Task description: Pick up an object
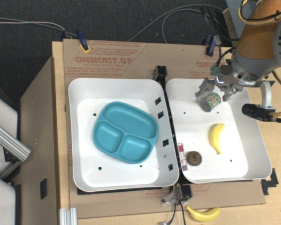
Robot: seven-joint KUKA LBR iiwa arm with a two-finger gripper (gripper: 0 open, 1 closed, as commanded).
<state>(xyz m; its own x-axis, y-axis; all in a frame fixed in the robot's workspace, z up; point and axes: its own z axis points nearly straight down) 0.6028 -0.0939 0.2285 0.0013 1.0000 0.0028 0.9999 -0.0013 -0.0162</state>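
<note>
My gripper hangs over the back of the right bin, under the grey wrist and orange band. A small grey can with a green label sits tilted between its two fingers, which are closed against the can's sides. In the same bin, a yellow banana lies right of the middle. A small brown round object rests near the front left corner.
A teal divided plate lies in the left bin. A red and white strip runs along the divider between the bins. A second banana lies on the bench in front of the bins. Cables run at the back.
</note>
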